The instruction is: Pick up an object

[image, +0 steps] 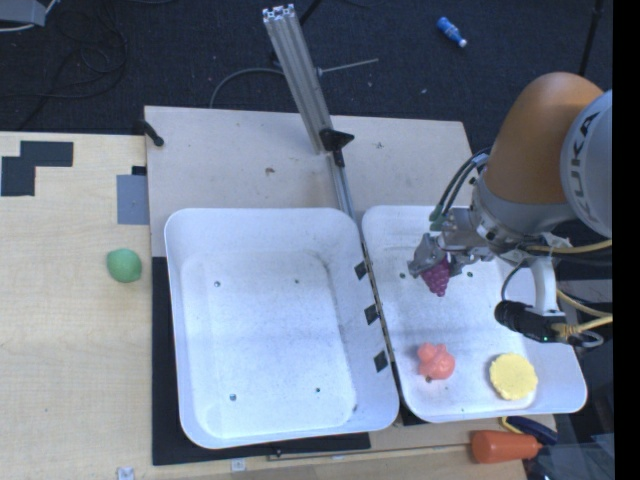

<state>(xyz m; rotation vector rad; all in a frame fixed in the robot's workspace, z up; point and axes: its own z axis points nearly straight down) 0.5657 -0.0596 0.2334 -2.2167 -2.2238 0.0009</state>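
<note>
In the right bin [560,393], my gripper [436,266] hangs over the upper left part. A small purple, grape-like object [437,281] sits between its fingertips and pokes out below them, so the gripper is shut on it. Lower in the same bin lie a pink-red lumpy object [434,361] and, to its right, a yellow round object [512,376]. Both lie apart from the gripper.
The left bin [190,238] stands beside the right one. A green ball [124,265] rests on the bench left of the bins. An orange object [505,446] lies just below the right bin's front edge. A metal rail [305,78] slants in from the top.
</note>
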